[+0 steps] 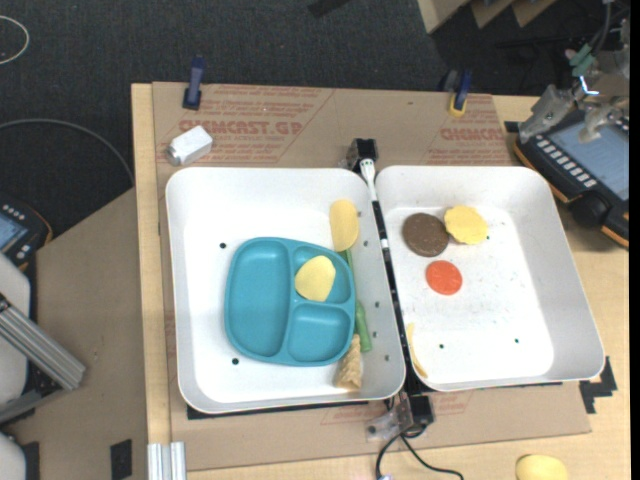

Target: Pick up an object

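Nearest you lay a crust-like scrap [349, 368]; nothing was grasped yet, fingers' state untellable, so you'd choose a target first.

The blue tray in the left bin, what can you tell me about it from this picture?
The blue tray is a rounded, teal-blue divided plate that looks like smooth plastic. It has three compartments: a large one on its left and two smaller ones on its right. It lies flat and right side up on the floor of the left bin. A pale yellow piece rests in the upper right compartment, and a green stick lies along its right edge.
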You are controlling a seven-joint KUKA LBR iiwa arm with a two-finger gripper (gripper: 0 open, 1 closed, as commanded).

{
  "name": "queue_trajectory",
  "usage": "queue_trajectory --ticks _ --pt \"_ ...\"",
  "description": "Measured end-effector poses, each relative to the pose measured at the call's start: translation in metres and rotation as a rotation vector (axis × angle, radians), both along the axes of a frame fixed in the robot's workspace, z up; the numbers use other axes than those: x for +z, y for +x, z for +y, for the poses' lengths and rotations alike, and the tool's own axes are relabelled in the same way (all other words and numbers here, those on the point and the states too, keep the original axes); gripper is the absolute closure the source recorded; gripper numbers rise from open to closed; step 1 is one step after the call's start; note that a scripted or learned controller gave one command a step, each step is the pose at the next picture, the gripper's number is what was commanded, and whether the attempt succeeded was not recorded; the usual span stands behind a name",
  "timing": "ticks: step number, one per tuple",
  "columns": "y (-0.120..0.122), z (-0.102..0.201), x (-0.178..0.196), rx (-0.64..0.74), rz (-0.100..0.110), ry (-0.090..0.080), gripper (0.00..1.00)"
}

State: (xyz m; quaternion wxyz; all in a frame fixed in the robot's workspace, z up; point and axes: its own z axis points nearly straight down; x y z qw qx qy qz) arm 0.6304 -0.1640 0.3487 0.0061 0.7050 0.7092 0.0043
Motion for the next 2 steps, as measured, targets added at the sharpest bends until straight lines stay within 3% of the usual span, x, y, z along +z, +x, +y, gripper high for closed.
queue_trajectory --ticks 1,2 --pt "0.0 -0.003 0.001 -0.004 0.009 -0.001 1.0" --pt "0.006 0.097 0.012 0.001 0.011 0.003 1.0"
